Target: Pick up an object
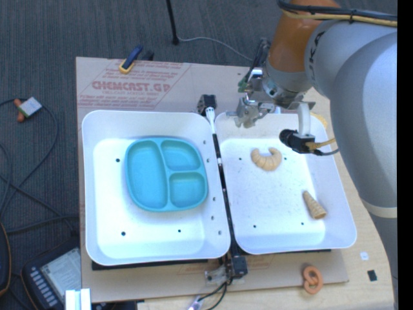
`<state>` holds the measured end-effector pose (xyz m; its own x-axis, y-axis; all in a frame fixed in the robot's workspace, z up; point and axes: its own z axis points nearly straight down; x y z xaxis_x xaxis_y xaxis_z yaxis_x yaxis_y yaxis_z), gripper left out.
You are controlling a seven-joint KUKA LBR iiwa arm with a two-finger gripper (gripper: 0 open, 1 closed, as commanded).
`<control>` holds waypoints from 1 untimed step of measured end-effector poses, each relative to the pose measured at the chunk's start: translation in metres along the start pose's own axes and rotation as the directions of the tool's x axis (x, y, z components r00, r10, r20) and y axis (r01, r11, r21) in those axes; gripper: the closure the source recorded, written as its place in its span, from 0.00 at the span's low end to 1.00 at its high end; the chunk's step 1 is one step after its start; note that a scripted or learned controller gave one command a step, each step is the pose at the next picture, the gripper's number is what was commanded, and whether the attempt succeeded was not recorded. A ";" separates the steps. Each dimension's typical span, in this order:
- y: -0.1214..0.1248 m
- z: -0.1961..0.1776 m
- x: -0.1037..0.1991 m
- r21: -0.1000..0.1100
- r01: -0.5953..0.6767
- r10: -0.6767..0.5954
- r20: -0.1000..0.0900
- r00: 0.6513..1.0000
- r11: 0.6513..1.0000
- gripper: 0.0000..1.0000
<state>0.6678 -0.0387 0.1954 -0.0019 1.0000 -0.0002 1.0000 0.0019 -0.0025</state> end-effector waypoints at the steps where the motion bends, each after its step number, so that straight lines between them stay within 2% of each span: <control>1: -0.031 -0.024 0.054 -0.002 -0.001 0.001 0.000 1.000 1.000 1.00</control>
<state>0.6368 0.0151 0.2194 -0.0012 1.0000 -0.0004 1.0000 0.0012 -0.0009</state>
